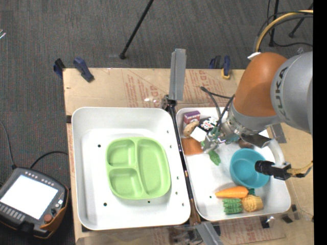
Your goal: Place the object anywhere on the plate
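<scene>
Starting at the gripper [213, 140]: it's down low in the right bin [278, 198], just up and to the view's left of the blue bowl [248, 168]. Honestly, you can't tell from this angle how its jaws are set or whether anything's pinched in there; it's all dark metal and cables. The closest thing to it is a small green piece [215, 157] lying on the bin floor right beside the bowl's left edge, just under the gripper tip. I can't say if they're touching. Further left of the bowl there's an orange-brown lump [191, 146] against the bin wall, then going up from there a tan piece [191, 129], a purple box [191, 117] and a black-and-white item [207, 123] with print too small to read. Below the bowl you've got a carrot [232, 192], a ridged green toy [232, 206] and a corn cob [252, 203] bunched together. The green plate [138, 167], the three-compartment kind, sits well left of the bowl, in the middle of the left bin [84, 131], with nothing on it. As for lettering, the grey arm [296, 91] shows part of "KUKA" up above the bowl, and the cardboard bench [133, 88] has red print I can't make out.
</scene>
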